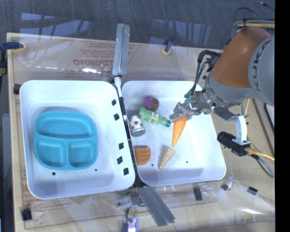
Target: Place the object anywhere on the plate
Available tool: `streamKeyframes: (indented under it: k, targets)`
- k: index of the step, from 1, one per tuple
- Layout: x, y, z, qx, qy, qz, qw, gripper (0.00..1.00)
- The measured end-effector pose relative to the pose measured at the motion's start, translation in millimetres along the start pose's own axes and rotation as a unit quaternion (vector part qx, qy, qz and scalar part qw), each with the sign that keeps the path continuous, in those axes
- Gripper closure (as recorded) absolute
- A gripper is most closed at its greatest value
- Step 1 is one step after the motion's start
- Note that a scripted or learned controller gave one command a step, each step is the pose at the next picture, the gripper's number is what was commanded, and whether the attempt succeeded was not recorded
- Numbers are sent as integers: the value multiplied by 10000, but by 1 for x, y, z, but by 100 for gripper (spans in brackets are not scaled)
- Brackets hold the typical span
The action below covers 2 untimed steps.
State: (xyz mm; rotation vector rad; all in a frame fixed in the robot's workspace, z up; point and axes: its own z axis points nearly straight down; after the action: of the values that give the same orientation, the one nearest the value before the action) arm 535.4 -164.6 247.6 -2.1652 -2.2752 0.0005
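In the right bin [203, 166] we're seeing the carrot [178, 131], a tapered orange piece lying w/ its wide end up by the gripper [180, 113] and its tip pointing down-left. The gripper is sitting right at the carrot's top end; can't tell its state from here. The blue plate [65, 140], three compartments, is lying in the left bin [29, 95], well apart from the carrot.
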Motion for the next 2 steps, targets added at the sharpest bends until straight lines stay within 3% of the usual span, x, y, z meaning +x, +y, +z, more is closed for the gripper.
streamKeyframes:
  k: [1,2]
  targets:
    - [73,18,-43,-4,-4,-630,9980,100]
    - [139,41,13,20,1,-1562,9877,100]
